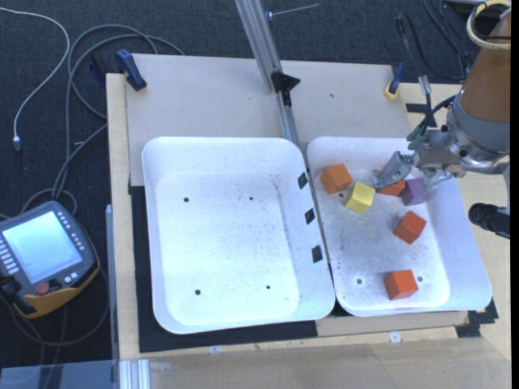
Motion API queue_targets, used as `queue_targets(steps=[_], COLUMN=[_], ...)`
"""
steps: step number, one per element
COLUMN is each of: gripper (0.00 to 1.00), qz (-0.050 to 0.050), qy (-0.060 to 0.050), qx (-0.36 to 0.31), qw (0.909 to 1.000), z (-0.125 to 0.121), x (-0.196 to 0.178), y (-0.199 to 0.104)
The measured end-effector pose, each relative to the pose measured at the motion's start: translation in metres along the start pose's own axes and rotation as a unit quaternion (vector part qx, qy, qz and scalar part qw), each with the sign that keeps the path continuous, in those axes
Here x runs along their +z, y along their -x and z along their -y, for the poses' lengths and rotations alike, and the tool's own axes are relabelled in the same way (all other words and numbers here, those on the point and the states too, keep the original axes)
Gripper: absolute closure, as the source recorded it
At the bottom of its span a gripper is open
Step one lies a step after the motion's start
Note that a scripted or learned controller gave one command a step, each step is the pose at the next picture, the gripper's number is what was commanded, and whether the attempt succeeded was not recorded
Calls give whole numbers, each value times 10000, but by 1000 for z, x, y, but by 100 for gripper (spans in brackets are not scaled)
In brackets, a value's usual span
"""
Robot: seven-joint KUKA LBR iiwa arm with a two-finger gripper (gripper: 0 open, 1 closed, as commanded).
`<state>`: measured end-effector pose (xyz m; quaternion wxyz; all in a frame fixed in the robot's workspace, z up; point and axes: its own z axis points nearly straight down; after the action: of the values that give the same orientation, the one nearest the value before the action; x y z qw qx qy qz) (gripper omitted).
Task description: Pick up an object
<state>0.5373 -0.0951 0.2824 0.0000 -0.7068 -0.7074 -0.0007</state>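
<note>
The right bin (454, 241) holds several small blocks. An orange cube (336, 177) and a yellow cube (360, 197) lie near its back left. A red block (392, 189) and a purple block (416, 191) sit just right of them. My gripper (408, 171) hangs low over these two and partly covers them; whether it touches either I cannot tell. Two more orange-red cubes lie apart from it, one mid-bin (409, 226) and one near the front (401, 284).
The left bin (162, 160) stands beside the right one, with a raised divider edge (312, 217) between them. A metal pole (259, 31) slants over the bench behind the bins. Clamps and cables sit along the bench's back edge.
</note>
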Motion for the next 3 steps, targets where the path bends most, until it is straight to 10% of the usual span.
queue_targets(steps=[1,2,3], gripper=[0,0,100], qz=[-7,7,5], qy=[-50,25,6], qx=[7,-20,-7], qw=[10000,10000,10000], z=[-28,-85,-83], x=[188,182,172], y=[21,-5,-4])
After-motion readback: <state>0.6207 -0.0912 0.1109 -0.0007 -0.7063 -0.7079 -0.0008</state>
